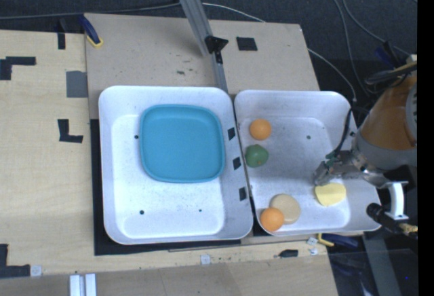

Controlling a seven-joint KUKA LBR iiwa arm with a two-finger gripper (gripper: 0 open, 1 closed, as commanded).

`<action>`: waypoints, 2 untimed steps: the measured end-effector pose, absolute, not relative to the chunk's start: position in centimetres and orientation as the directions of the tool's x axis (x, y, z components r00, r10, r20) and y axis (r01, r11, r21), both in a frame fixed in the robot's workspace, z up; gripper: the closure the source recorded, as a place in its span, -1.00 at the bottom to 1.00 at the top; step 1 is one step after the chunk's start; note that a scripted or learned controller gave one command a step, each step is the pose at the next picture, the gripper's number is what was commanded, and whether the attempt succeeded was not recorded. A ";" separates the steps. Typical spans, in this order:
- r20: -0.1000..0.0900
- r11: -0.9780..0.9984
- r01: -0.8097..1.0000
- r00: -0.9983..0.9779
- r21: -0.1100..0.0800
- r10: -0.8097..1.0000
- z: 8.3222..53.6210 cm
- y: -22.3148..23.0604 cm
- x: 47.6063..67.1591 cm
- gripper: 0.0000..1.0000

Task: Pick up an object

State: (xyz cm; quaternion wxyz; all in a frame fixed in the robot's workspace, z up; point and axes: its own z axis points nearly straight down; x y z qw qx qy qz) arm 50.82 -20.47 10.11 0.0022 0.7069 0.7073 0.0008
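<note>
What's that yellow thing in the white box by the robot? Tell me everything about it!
The yellow thing is a small, pale yellow block with rounded corners, smooth and matte, a bit like a sponge or a piece of toy cheese. It lies flat on the floor of the right bin, close to its right wall. The robot's gripper is just above it in the picture; I cannot tell whether they touch. A beige ball lies to its left, apart from it.

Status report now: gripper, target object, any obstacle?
Gripper low in right bin, just above yellow block. Nothing seen between fingers. Beige ball and orange ball lie left of block.
</note>
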 end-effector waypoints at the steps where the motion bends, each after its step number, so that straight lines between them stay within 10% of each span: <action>1: -0.001 0.001 1.000 -0.001 0.004 1.000 16.1 -20.0 50.5 1.00; 2: -0.001 0.001 1.000 -0.001 0.004 1.000 21.3 -20.0 50.6 1.00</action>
